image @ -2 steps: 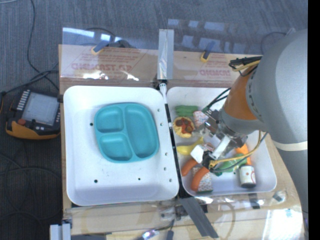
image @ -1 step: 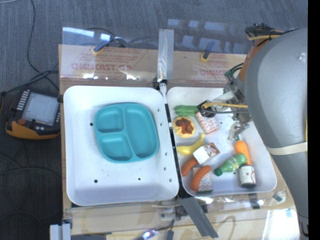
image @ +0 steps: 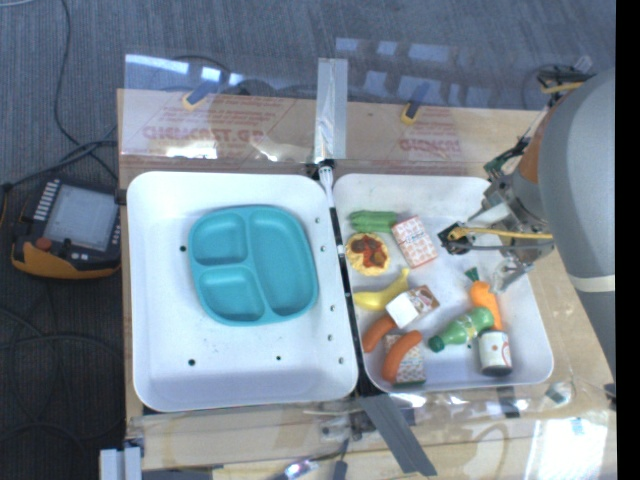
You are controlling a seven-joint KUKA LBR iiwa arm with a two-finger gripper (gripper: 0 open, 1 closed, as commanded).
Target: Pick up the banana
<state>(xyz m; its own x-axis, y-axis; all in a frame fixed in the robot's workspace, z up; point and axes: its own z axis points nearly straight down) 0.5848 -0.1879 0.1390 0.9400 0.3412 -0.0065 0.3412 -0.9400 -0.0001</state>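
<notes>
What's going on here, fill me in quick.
A robot arm is after the banana in the right bin. Its gripper hangs over that bin's right side, near the carrot, well apart from the banana, which lies untouched by the left wall among other toy food. The left bin holds a teal plate.

The grey arm [image: 592, 168] reaches in from the right edge of the view. Its thick, rounded body takes up the upper right corner and runs down that side. A sliver of the orange band [image: 530, 154] shows on its left flank. Below the band, the wrist [image: 512, 190] slants down and to the left, ending in the tool [image: 512, 264], a cluster of pale metal parts pointing downward, held low.
</notes>
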